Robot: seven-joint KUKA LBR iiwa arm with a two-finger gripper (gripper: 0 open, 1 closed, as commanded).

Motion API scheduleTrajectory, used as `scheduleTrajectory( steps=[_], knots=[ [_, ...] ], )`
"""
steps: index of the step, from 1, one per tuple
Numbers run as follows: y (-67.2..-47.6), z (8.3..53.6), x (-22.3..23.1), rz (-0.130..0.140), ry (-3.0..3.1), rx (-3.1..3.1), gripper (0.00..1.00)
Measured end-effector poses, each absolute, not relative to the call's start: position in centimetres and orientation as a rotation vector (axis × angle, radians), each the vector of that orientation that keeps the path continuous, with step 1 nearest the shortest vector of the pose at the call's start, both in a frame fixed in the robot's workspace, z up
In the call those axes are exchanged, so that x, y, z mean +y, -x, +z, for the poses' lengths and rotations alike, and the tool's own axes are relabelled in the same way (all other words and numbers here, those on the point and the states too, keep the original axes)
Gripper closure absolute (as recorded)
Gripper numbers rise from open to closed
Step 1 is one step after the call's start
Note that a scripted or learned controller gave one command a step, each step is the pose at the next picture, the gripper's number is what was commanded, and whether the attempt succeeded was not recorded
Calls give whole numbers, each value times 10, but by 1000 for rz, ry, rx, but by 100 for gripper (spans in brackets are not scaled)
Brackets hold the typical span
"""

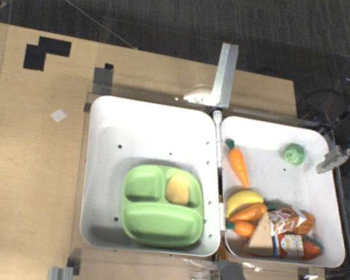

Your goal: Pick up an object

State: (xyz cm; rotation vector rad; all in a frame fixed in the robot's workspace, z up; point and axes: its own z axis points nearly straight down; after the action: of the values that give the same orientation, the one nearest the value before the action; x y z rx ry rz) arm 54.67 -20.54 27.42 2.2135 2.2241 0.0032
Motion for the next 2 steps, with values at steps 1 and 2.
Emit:
scheduleTrajectory(
  steps=[1, 2],
  knots=[
    [-510, 125, -205, 3, -2207, 2232, 0],
    [-522, 156, -205, 5, -1976, 2435, 0]
  ],
)
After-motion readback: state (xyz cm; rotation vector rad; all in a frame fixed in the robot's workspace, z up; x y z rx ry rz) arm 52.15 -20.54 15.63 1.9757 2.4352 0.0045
